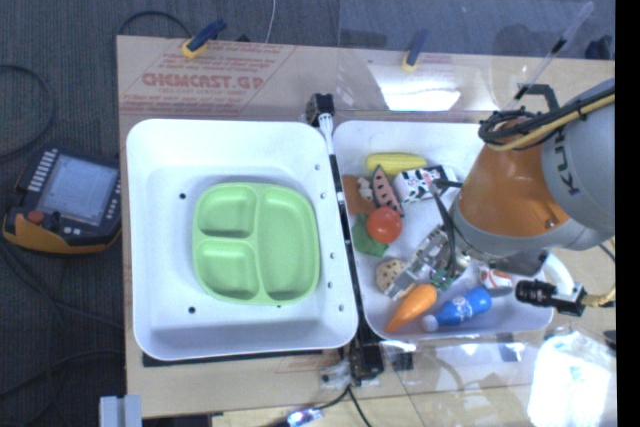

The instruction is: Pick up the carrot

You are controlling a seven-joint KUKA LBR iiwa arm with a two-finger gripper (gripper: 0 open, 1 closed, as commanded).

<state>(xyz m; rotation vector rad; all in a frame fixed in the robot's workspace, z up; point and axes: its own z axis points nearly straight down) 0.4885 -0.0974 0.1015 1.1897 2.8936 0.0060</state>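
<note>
Grey carpet surrounds a bench bearing 2 white bins: the left bin (160,215) holds a green divided plate (257,242), and the right bin (430,120) holds a jumble of toy food. The carrot (412,306) lies near that bin's front edge, just beside a blue bottle (463,308) and a cookie (391,272). The gripper (432,262) hangs low, right above the carrot's thick end, so the step in hand looks like the final approach. Closing on the carrot and lifting would come next. Whether the fingers are spread or pressed together I cannot tell; the arm's bulk hides the bin's right side.
</note>
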